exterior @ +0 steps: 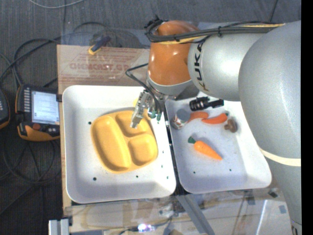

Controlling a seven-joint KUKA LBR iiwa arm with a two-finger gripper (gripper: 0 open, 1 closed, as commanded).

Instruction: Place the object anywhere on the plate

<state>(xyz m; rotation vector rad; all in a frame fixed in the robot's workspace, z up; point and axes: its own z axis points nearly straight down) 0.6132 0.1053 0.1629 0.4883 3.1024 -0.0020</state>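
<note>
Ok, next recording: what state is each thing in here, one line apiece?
plate: yellow, divided into compartments, flat in the left bin, nothing on it.
gripper: over the plate's upper right edge, no object visible in it.
carrot: lying loose in the right bin.
chili pepper: lying near the right bin's top edge.
left bin: holds the plate.

Right bin point(254, 177): shallow, white, just beside the left one.
Left bin point(78, 180): shallow, white, rim touching its neighbour's.
Carrot point(206, 149): orange with a green top, lying in the right bin, tilted.
Red-orange piece point(215, 118): near the right bin's far edge, perhaps a chilli.
Brown lump point(231, 126): just beside that piece; kind unclear.
Handheld pendant point(39, 111): screen lit, on the floor left of the bench.
Cardboard sheet point(98, 67): flat behind the left bin.
</note>
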